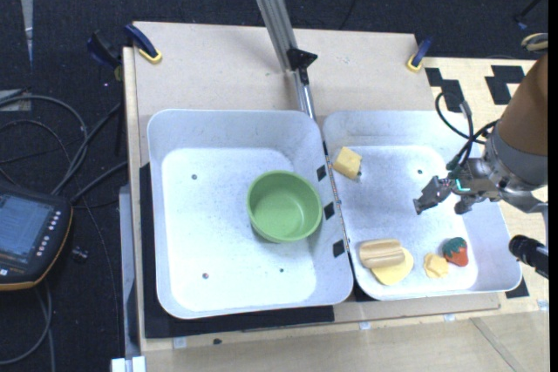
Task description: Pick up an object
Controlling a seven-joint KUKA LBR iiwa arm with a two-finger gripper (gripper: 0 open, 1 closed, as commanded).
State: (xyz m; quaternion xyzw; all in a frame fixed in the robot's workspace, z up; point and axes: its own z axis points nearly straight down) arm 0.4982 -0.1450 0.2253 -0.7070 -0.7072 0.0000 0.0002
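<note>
From the overhead camera view, the end effector [445, 194] hangs over the right bin [397, 135], reaching in from the right on the grey arm [523, 144]. Its two dark fingers look spread apart, with only bare white bin floor between them; it has hold of nothing.

Four candidates share this bin. A strawberry-like red toy with a green top [455, 252] lies just below and slightly right of the end effector, touching or nearly touching a small yellow piece [437, 266]. Further left and below sits a tan bun-shaped piece [380, 252] resting on a yellow slice [392, 267]. A yellow block [348, 162] lies well to the left and a little above, near the bin's left wall. The green bowl [283, 205] sits in the left bin [174, 213], far to the left.

To do the step well, I judge the red toy the nearest target: shift down and slightly right, centre the fingers over it, and align them so the neighbouring yellow piece stays outside the closing path. The yellow block is the cleaner alternative, standing alone, though the wall beside it may crowd one finger. Descend fully before closing.
</note>
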